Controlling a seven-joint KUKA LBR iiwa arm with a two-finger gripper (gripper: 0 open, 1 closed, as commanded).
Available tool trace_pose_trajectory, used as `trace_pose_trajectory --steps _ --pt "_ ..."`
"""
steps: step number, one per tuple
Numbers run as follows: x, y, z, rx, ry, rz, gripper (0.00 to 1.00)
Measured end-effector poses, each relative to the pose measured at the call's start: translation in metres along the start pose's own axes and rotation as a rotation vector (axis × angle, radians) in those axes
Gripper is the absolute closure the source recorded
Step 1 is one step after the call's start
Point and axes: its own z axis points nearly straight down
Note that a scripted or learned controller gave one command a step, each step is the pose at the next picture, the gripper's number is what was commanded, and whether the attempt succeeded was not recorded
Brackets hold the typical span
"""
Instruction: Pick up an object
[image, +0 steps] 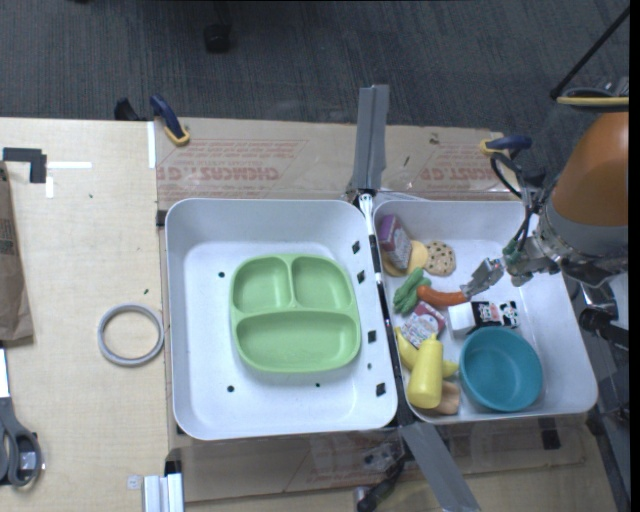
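Two shallow white plastic bins sit side by side on the bench: the left bin (190, 330) and the right bin (560, 330). We count one pale green three-compartment tray (295, 312) in the left bin, lying flat near its middle.

Printed writing runs along the cardboard strip (250, 165) behind the bins; it reads upside down and reversed from here, and we cannot make out the words with confidence. One small black-and-white carton (493, 314) in the right bin carries print too small to read.

Right bin count: one teal round bowl (500, 368), one yellow squeeze bottle (426, 372), one orange carrot with green top (432, 294), one tan speckled cookie (439, 258), one purple-and-grey wrapped item (392, 238), one red-and-white packet (424, 322). These crowd the bin's left side, overlapping, so some edges are hidden; what lies beneath the bottle may be a banana.

One grey ring (131, 333) lies on the bench, left of the bins. Scissors (18, 455) are cut off at the lower left corner.

The arm's gripper (487, 278) hangs over the right bin, just above the carton and beside the carrot's tip. We cannot tell whether it is spread or pressed together; nothing visibly sits in it.
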Motion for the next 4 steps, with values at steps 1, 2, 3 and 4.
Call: trace_pose_trajectory --steps 1,2,3,4 --pt "0.051 0.029 0.063 -0.007 -0.003 -0.164 0.00" --pt "0.051 0.029 0.063 -0.007 -0.003 -0.164 0.00" --pt "0.051 0.030 0.053 -0.010 -0.003 -0.161 1.00" --pt "0.115 0.105 -0.034 -0.002 -0.002 -0.110 1.00"
